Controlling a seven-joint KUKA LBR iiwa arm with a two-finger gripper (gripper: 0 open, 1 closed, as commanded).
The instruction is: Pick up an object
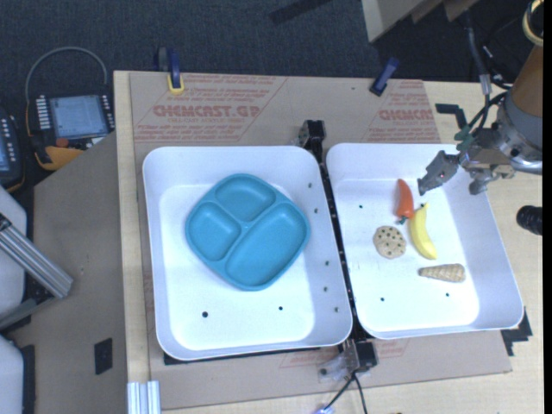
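The right bin [483,309] holds an orange carrot [404,198], a yellow banana [422,234], a round speckled cookie [390,241] and a tan cone-shaped piece [442,272]. My gripper [454,179] hangs over the bin's upper right part, just right of the carrot's top and above the banana. Its fingers are spread open with nothing between them. One dark fingertip [431,179] points down and left toward the carrot.
The left bin [172,179] holds a blue divided plate [247,229]. A black clip [312,133] sits at the top of the seam between the bins. The arm enters from the right edge over the right bin's upper corner.
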